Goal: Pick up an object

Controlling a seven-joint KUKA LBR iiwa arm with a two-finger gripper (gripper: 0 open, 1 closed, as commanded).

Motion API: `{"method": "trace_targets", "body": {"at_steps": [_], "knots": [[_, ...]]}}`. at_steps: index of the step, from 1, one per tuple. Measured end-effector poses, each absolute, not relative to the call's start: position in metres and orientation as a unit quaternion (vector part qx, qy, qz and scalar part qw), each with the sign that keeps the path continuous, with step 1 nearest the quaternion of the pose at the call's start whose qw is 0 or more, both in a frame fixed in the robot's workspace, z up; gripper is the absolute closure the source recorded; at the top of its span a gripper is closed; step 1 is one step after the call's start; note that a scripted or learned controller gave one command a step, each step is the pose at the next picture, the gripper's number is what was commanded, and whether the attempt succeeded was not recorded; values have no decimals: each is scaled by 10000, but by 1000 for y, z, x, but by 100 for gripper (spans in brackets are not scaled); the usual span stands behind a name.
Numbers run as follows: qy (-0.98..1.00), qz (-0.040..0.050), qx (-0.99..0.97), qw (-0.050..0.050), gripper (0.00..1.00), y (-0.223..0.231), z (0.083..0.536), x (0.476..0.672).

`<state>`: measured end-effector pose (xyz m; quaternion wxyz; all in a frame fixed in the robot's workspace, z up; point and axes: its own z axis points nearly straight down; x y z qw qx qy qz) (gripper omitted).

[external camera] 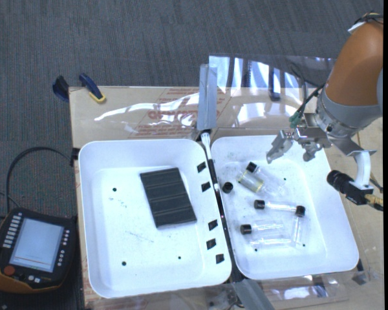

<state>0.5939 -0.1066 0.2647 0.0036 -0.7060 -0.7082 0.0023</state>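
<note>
camera view: fixed overhead | slanted down | mid-distance | covers both white bins (84, 173) | arm (352, 76) enters right

Nothing legible from here; the reddish print on the plastic sheet (168, 112) at upper centre is too blurred.

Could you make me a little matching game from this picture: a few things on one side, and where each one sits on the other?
Things
1. dark slab
2. vials
3. pincer
4. handheld screen

Places
A. in the right bin
B. on the floor, left of the bench
C. in the left bin
D. above the far edge of the right bin

Pairs: 1-C, 2-A, 3-D, 4-B
</note>
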Motion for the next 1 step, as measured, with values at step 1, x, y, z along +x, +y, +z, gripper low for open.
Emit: {"method": "trace_targets", "body": {"at_steps": [1], "knots": [[-7465, 8, -6654, 23, 0, -91, 114, 629]]}}
